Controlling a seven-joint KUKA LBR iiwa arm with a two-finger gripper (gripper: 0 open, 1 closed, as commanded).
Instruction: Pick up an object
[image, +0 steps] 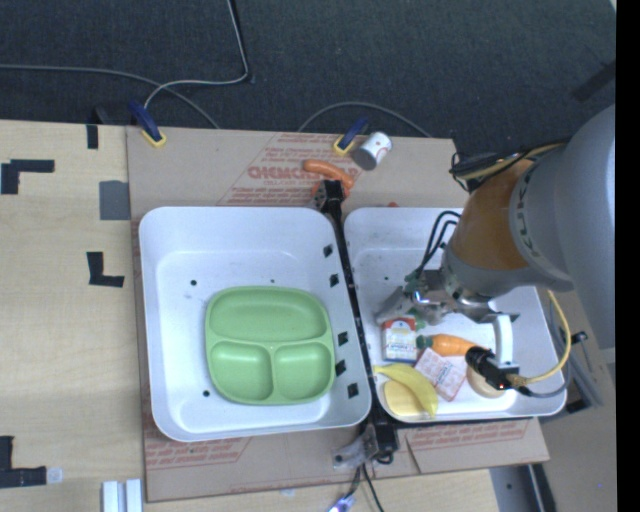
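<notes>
Pincer (418, 296) low in rt bin (365, 232), can't tell if apart or together; targets bunched just below it — red-white packet (399, 339), carrot (450, 346), banana (411, 386) touching/overlapping — risk: grabs two, or tip skids off packet edge, comes up w/ nothing

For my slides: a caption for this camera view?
Gripper low in the right bin above a banana and carrot; green tray in the left bin.

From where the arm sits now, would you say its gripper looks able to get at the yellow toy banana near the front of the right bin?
Probably yes. The yellow toy banana lies uncovered in the right bin, just below the gripper, though an orange carrot-shaped toy and a small red-and-white packet crowd it.
</notes>
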